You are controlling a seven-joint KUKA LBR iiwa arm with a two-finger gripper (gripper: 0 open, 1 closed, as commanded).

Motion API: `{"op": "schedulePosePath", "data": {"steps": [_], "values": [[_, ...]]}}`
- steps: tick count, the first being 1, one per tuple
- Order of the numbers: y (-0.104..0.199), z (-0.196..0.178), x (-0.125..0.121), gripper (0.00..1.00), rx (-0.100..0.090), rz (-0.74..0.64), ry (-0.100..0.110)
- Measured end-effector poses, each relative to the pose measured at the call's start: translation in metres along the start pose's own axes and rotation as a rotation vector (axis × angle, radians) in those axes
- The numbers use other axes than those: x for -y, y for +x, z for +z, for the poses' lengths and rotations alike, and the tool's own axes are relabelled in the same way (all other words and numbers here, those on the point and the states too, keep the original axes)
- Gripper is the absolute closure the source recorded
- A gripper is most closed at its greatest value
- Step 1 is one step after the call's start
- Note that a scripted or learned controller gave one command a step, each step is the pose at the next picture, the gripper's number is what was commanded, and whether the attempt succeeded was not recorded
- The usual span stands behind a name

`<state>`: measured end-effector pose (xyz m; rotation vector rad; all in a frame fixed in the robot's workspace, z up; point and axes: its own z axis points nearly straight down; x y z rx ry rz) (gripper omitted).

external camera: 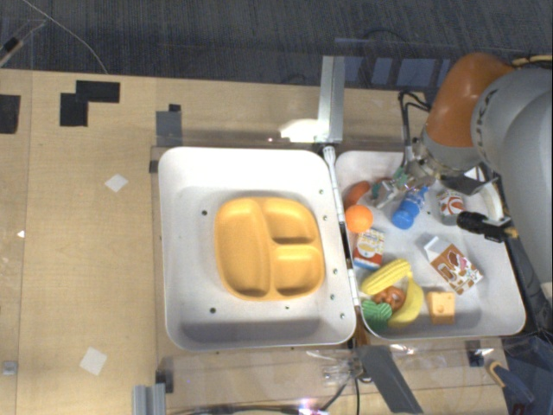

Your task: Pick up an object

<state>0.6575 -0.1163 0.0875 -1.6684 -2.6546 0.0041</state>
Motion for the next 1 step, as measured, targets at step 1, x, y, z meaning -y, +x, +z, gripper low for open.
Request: {"op": "schedulePosePath", "data": {"steps": [1], "values": [[0.0475, -0.1043, -0.0388, 1.0, 0.009, 0.156, -0.021]]}}
